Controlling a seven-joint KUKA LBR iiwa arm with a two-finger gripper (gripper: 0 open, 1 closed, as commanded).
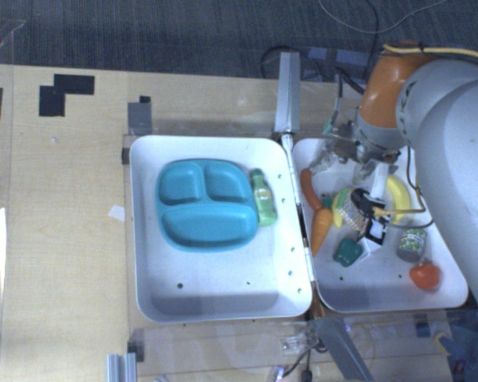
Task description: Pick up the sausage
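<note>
Sausage [307, 188] at right bin's [382, 294] left wall, beside carrot [321, 228] (can [412, 243] label unreadable)

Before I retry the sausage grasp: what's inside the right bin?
Visible: sausage by the left wall, carrot next to it, banana, green block, can, tomato. The arm covers the right bin's upper right; anything beneath is hidden.

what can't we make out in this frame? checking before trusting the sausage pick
All in the camera view:
- Banana: upper part covered by the arm.
- Pale netted item: partly under the wrist, too blurred to identify.
- Sausage: its lower end meets the carrot; touching or only overlapping, cannot tell.
- Can: label too small to read.
- Right bin: right rim hidden by the arm.
</note>
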